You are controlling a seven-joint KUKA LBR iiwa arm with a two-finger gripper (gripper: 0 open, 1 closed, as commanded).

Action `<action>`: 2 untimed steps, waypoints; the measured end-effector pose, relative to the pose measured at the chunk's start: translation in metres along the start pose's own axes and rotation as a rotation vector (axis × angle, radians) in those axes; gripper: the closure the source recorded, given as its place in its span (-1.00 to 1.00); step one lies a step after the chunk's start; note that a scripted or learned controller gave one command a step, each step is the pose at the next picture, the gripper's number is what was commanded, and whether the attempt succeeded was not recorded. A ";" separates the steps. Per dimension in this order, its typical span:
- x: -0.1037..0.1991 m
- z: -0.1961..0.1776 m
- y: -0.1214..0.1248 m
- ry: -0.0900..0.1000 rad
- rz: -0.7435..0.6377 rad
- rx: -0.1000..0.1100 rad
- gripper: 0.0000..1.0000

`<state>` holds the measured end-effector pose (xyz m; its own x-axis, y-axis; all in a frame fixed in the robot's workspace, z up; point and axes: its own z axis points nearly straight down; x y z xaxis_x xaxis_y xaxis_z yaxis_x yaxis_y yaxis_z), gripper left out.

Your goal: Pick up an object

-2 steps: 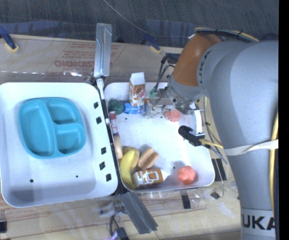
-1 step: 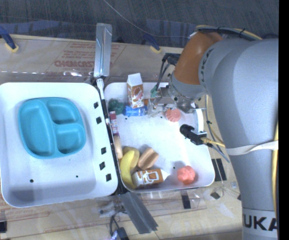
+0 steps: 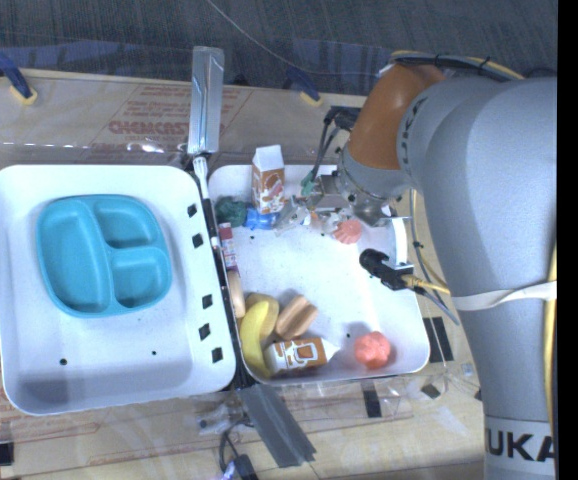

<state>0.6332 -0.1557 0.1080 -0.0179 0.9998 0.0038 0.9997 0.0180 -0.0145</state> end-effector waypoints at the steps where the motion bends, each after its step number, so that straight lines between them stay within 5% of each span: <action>1: 0.010 -0.064 -0.041 -0.002 0.012 -0.013 -1.00; 2: 0.044 -0.012 -0.040 -0.002 -0.152 -0.006 -1.00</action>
<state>0.5925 -0.1128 0.1202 -0.1693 0.9856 0.0035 0.9855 0.1694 -0.0081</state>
